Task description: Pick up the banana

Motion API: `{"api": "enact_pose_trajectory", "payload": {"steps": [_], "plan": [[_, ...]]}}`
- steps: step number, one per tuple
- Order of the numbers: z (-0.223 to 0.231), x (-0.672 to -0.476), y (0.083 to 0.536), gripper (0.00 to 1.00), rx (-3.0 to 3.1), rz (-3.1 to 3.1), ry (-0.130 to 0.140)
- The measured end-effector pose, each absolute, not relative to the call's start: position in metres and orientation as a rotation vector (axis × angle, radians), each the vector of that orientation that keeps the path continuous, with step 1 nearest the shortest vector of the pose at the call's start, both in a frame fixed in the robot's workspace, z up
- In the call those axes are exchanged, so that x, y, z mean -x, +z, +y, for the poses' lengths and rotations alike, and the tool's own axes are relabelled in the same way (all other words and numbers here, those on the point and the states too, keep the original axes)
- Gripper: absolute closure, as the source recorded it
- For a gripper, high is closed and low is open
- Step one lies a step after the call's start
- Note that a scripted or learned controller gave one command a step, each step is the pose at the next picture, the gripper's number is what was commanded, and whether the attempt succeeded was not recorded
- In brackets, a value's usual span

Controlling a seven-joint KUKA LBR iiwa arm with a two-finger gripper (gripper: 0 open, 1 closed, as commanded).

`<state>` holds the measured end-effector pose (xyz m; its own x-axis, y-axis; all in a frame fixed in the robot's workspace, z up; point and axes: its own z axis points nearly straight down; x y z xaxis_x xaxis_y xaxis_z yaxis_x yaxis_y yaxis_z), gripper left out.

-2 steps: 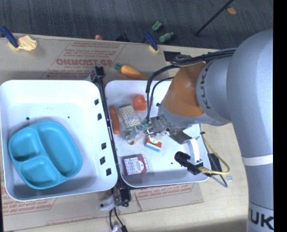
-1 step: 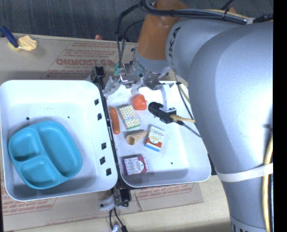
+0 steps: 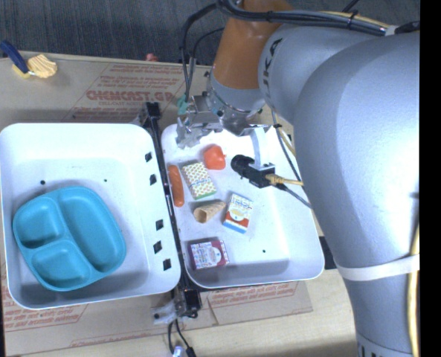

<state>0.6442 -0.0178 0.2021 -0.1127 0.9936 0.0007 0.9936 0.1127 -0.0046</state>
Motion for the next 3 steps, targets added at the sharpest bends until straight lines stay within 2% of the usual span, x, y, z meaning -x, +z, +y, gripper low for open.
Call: {"api": "enact_pose_trajectory", "payload": {"steps": [1, 2, 3], "plan": [[0.045, -0.606, 0.191, 1.00, 2.080, -2.350, 0.006], [0.001, -0.656, 0.192, 1.00, 2.511, -1.885, 0.004], [0.060, -0.586, 0.191, 1.00, 2.617, -1.729, 0.008]]}}
